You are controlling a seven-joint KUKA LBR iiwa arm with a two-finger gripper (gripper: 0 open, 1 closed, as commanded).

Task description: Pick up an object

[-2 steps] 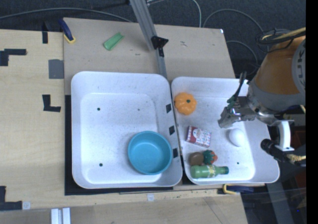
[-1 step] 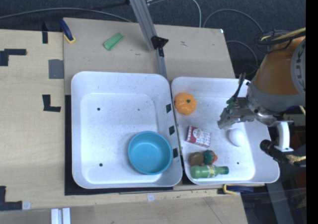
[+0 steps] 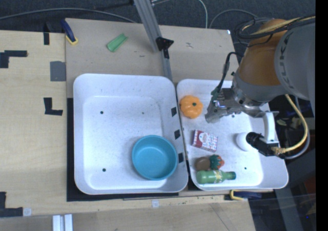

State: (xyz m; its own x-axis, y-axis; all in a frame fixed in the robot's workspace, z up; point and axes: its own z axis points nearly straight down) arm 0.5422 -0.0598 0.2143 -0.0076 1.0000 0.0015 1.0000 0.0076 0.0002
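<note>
In the right bin [image 3: 266, 173] lie an orange pumpkin [image 3: 190, 106] at the upper left, a small red-and-white carton [image 3: 204, 141] in the middle, a brown and red-green toy [image 3: 210, 163] below it, and a green bottle [image 3: 215, 176] on its side near the front wall. A white round object [image 3: 241, 140] rests at the right. My gripper [image 3: 218, 111] hangs over the bin's upper middle, just right of the pumpkin and above the carton. Nothing shows between its fingers.
The left bin [image 3: 89, 138] holds a blue bowl [image 3: 154, 156] near its front right corner. A grey pole [image 3: 146, 12] slants across the bench behind the bins. A green block [image 3: 116, 42] lies on the bench at the back left. Cables trail at the right.
</note>
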